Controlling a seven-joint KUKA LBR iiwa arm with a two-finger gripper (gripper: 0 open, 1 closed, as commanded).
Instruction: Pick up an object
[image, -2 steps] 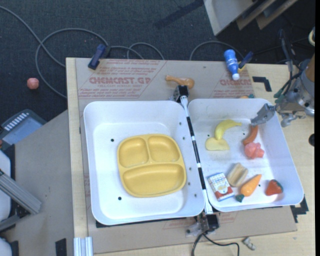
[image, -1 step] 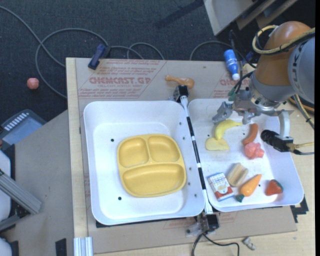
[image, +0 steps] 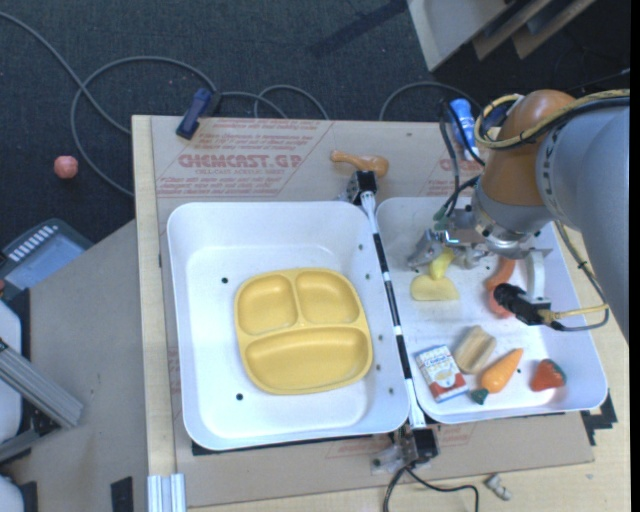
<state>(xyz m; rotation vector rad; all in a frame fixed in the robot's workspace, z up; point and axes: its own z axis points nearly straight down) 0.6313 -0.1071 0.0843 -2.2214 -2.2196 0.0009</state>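
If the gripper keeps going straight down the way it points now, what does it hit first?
Most likely the small yellow piece right under the gripper in the right bin, though depth is hard to judge from this slanted view.

The arm (image: 590, 150) is a thick, smooth grey tube with a rounded glossy orange band (image: 525, 150) above the wrist. Below the band sits a grey ring, then the metallic claw (image: 445, 255), small and silvery with dark fittings. Thin black and yellow cables loop around the orange band, and a black cable runs off to the claw's right.
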